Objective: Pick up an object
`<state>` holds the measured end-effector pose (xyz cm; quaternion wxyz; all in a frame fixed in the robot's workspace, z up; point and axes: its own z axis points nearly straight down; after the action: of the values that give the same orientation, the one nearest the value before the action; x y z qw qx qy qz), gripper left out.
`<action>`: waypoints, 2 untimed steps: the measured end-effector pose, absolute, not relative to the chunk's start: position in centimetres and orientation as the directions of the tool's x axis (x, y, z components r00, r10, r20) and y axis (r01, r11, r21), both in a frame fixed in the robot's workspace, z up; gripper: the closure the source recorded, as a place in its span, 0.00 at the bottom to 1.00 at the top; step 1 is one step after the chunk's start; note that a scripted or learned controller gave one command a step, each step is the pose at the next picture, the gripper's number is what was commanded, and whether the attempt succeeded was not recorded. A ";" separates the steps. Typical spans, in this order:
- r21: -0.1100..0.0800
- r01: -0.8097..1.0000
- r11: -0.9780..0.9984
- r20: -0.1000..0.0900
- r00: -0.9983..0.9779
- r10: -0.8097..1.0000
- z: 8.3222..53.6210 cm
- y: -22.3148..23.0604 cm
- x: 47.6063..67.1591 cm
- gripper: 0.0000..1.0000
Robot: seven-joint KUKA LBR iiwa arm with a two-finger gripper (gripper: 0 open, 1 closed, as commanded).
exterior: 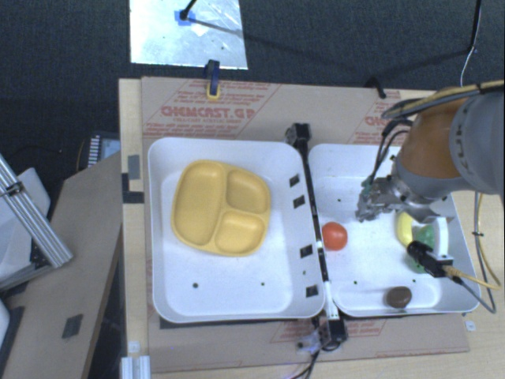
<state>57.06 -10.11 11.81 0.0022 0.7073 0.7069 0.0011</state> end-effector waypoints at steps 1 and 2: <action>0.006 1.000 0.003 -0.001 -0.003 1.000 16.2 -10.1 57.0 1.00; 0.007 1.000 0.004 -0.001 -0.004 1.000 21.3 -10.1 57.2 1.00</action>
<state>57.23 -10.10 21.31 0.0031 0.7056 0.7086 0.0021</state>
